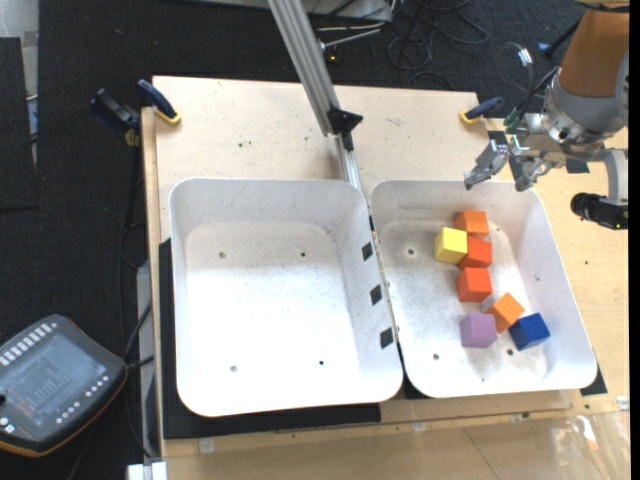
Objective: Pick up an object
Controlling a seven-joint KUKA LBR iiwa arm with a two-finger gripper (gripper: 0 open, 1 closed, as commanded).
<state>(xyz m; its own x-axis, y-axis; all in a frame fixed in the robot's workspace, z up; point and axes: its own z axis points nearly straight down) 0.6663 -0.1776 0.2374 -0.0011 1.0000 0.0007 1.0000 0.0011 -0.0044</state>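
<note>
the tool [505,166] is hanging over the far rim of the right bin [560,268], at its upper right corner, with its two fingers spread apart and nothing lying between them. the grey arm [590,78] with its orange band is reaching in from the right. inside the right bin, a cluster of blocks is sitting toward the right side: an orange block [472,222] farthest back, a yellow block [451,245] touching its near left, a red-orange block [479,253] just beside the yellow one, another red-orange block [474,284] just in front, a small orange block [508,309] nearer still, a purple block [478,329] to its left, and a blue block [529,331] to its right. the tool is standing apart from all the blocks, behind them. the left bin [190,268] is lying alongside on the tabletop [250,128]. a handheld pendant [50,383] is resting off the tabletop at lower left.
</note>
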